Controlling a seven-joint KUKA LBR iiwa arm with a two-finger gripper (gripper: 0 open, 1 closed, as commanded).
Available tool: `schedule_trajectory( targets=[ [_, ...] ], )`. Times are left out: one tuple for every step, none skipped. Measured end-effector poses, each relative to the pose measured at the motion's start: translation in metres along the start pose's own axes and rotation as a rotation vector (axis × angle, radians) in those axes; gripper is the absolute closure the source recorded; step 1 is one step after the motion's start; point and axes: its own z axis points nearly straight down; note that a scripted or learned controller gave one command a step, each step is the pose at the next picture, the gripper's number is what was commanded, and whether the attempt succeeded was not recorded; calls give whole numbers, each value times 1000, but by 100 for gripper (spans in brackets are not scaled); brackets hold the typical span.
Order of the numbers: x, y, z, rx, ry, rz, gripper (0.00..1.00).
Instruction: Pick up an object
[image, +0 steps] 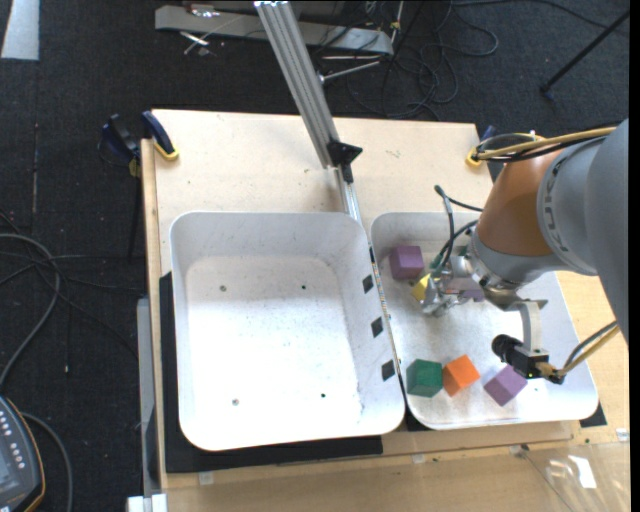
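Note:
The right bin (565, 400) holds a purple cube (406, 262) near its back left, a small yellow object (421, 288) just below that cube, and a green cube (424, 377), an orange cube (461, 373) and a second purple cube (505, 384) in a row at the front. My gripper (436, 298) hangs low in the middle of this bin, right beside the yellow object. The wrist and cables cover the gripper tip.
The left bin (200, 240) stands beside the right one, sharing a raised divider with black clips (378, 325). A slanted metal bar (305, 85) rises from the bench behind the bins. Yellow clamps (165, 150) grip the bench's back corners.

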Motion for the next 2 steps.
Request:
schedule_trajectory(
  targets=[
    [0,0,0,1,0,0,0],
    [-25,69,11,21,3,-9,0]
  ],
)
